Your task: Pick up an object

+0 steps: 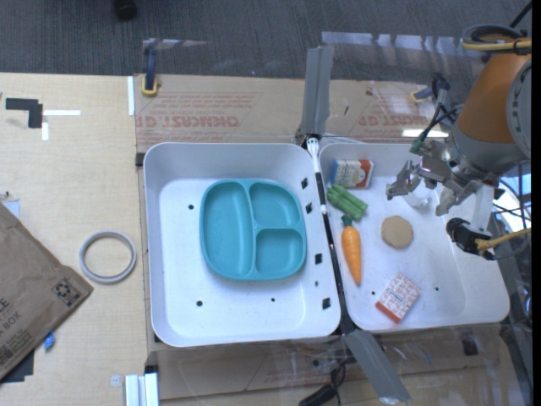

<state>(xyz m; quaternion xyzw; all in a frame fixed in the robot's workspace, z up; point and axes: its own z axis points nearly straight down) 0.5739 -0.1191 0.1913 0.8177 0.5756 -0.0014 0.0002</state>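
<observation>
Nothing has been picked up yet, as far as the view shows. The arm's jaws (425,191) hang over the far part of the right bin (486,307), spread open with nothing between them, and no object is lifted clear of the bin floor.

All the candidates lie in that right bin. A tan round disc (397,232) sits just near of the jaws and is the closest thing to them. Further left, an orange carrot (352,253) lies lengthwise, with green pods (347,201) at its far end and a small printed packet (352,173) in the far left corner. A red and white box (397,298) rests toward the near side.

The left bin (169,311) holds a teal divided plate (253,228), well apart from the arm. A roll of tape (107,255) lies on the worktop (68,167) left of the bins.

What remains, in my judgement, is the whole grasp: choosing a target, most likely the disc, descending, closing and lifting
</observation>
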